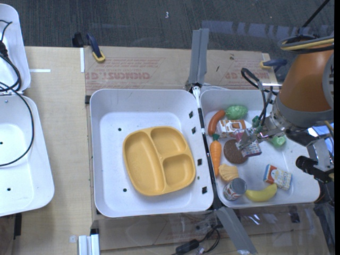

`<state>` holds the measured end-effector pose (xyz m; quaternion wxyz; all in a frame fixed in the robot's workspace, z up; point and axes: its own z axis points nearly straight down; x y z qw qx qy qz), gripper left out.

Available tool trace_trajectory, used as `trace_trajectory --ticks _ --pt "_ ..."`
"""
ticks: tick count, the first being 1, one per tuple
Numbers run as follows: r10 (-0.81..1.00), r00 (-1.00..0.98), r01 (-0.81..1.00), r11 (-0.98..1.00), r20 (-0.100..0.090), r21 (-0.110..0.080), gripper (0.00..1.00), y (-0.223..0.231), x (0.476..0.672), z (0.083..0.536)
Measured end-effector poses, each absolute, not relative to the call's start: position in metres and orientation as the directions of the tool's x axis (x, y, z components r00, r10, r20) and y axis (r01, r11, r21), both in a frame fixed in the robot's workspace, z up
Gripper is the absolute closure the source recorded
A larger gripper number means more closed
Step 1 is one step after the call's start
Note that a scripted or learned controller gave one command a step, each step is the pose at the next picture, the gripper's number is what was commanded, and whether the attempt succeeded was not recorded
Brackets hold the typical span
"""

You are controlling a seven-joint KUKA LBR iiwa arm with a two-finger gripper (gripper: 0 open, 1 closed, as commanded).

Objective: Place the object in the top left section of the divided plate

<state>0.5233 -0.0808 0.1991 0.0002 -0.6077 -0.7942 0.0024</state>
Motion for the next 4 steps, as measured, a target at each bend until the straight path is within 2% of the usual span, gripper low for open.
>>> trace_trajectory --ticks 1,2,3,4 --pt "0.938 -0.347 0.938 0.347 -0.001 -0.002 1.00 -0.012 0.559 0.191" --pt "0.900 -0.437 0.900 0.437 -0.002 -0.001 1.00 -0.025 0.577 0.257" --pt "0.886 -0.465 0.886 0.465 0.001 -0.004 1.00 0.083 0.561 0.190" --pt "0.886 -0.464 0.886 0.464 0.000 -0.004 0.00 0.083 0.561 0.190"
